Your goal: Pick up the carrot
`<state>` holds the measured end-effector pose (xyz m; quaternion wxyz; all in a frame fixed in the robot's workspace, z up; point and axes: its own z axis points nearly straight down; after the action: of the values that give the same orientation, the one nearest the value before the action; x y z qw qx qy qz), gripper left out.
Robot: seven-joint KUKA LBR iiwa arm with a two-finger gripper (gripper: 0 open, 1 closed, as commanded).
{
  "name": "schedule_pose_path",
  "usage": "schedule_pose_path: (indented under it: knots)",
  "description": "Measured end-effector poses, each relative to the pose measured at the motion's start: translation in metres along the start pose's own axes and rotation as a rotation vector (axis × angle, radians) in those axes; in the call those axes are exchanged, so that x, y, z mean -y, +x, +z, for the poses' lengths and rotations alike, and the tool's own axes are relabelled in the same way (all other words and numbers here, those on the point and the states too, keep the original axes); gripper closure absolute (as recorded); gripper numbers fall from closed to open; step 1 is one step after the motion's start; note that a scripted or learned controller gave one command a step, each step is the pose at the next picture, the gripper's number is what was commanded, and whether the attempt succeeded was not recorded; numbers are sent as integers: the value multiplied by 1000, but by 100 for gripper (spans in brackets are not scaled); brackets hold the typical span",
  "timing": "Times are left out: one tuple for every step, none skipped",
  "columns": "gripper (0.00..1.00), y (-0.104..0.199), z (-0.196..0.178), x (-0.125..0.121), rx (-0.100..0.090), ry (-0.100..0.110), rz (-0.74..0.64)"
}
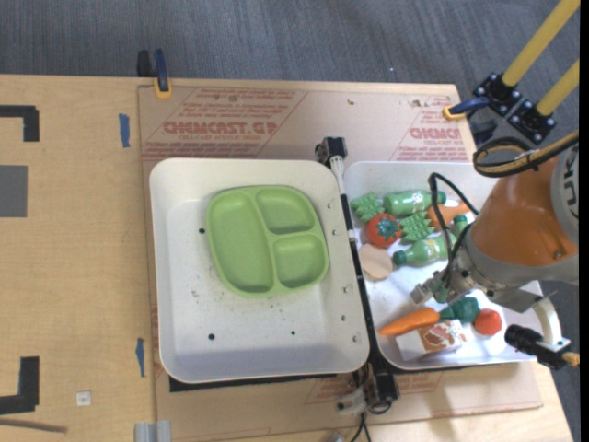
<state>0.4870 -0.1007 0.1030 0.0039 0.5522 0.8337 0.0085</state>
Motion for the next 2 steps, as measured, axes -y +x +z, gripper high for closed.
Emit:
schedule_pose_path:
  knots:
    - [0, 0, 0, 0, 0, 0, 0]
    - [0, -9, 11, 6, 1, 6, -111]
